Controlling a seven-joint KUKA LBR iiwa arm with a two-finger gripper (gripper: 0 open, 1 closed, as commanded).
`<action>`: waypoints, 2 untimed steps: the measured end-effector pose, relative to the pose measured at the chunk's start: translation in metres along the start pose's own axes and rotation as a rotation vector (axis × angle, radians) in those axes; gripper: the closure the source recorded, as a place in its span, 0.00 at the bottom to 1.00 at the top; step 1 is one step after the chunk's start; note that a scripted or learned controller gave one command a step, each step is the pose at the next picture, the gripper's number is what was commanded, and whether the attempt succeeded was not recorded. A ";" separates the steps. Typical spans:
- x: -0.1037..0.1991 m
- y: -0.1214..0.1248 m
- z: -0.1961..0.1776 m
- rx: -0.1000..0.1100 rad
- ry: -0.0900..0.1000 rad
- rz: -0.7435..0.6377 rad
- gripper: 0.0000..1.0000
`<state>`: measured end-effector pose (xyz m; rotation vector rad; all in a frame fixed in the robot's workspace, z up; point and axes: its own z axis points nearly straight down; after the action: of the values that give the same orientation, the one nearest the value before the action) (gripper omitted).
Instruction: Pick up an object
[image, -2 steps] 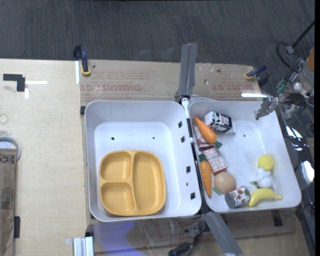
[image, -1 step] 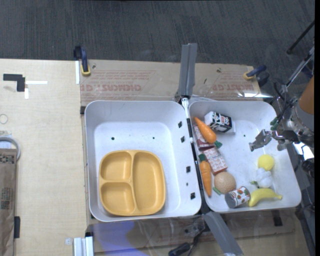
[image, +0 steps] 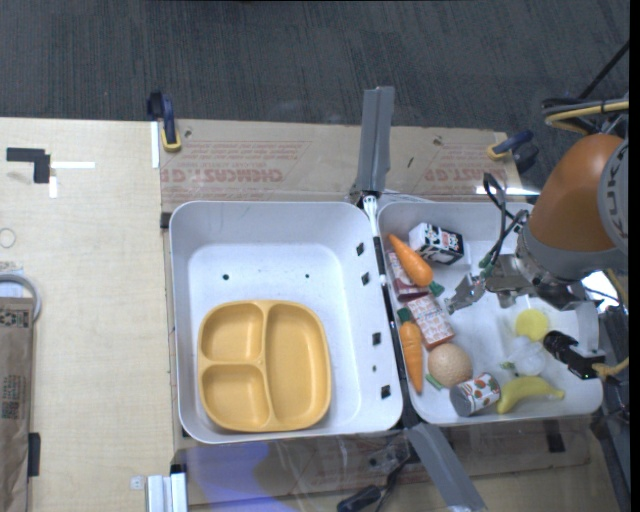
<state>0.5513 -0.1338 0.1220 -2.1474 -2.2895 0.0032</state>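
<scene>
Pale wood bench (image: 80, 330) w/ a cardboard sheet (image: 270, 165) behind 2 shallow white bins side by side; dark carpet beyond.

Gripper (image: 468, 295) hangs low in the right bin (image: 470, 212), arm (image: 575, 205) coming in from the right w/ its orange band over the bin's far corner. Fingers look nearly closed, nothing visible between them; tips sit just beside the red-white carton (image: 432, 322), can't tell if touching.

Left bin (image: 270, 225): 1 yellow 3-compartment plate (image: 265, 365), near the front.

Right bin: black-and-white toy (image: 437, 242) near the back; carrot (image: 411, 260) just in front of it, lying on a dark red packet (image: 403, 280). 2nd carrot (image: 412, 355) along the left wall. Tan round ball (image: 449, 364) just beside it, touching the carton. Small can (image: 474, 394) on its side at the front, banana (image: 527, 392) next to it. Lemon (image: 532, 323) sits further right, w/ a clear crumpled item (image: 524, 352) just in front of it.
</scene>
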 end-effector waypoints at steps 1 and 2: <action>-0.073 -0.014 -0.007 -0.003 -0.002 0.068 0.00; -0.067 0.011 0.031 -0.001 0.001 0.179 0.00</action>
<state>0.5668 -0.1999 0.0907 -2.3432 -2.0891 0.0022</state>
